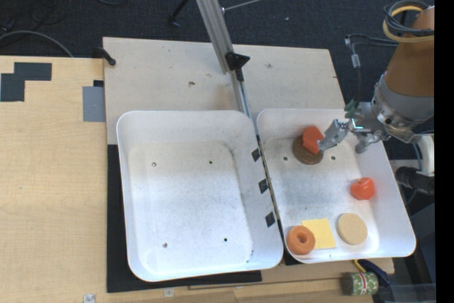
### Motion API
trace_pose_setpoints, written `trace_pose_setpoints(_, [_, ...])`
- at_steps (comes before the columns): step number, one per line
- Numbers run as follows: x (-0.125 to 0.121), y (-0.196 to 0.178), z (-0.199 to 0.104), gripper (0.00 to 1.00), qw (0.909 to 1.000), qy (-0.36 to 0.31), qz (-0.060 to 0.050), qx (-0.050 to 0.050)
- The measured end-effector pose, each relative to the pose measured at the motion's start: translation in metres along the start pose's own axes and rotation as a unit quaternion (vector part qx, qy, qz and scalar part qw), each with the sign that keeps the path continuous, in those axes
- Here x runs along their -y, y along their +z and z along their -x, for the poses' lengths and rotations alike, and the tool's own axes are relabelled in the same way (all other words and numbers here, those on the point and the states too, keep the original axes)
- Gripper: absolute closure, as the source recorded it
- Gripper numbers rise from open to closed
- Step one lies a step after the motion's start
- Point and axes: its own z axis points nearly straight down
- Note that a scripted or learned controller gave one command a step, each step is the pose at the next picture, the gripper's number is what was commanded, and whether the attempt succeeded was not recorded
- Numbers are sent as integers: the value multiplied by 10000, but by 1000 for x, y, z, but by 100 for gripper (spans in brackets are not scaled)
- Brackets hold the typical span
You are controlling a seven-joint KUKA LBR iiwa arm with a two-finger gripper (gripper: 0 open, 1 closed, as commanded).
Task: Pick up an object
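Note:
The right bin [397, 220] holds several small objects. A red-orange block [311, 137] rests on a brown disc [307, 154] near the bin's back. A red tomato-like piece [363, 188] lies toward the right wall. At the front sit an orange ring [301, 240], a yellow square [320, 230] and a tan round biscuit [352, 228]. My gripper [348, 140] hangs over the back of this bin, open. Its left finger [330, 138] is just right of the red-orange block, and nothing is between the fingers.
The left bin [135, 131] stands beside the right one, with black clips [262, 184] along the shared wall. A slanted aluminium rail [213, 18] rises behind the bins. A green can [362, 284] lies on the bench in front of the right bin.

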Motion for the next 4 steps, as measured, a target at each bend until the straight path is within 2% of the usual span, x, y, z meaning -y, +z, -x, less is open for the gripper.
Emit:
trace_pose_setpoints(1, [-1,-3,1,0,10000,6,25,5])
trace_pose_setpoints(3, [2,106,19,0,10000,6,-4,3])
trace_pose_setpoints(4, [1,152,18,0,10000,8,35,11])
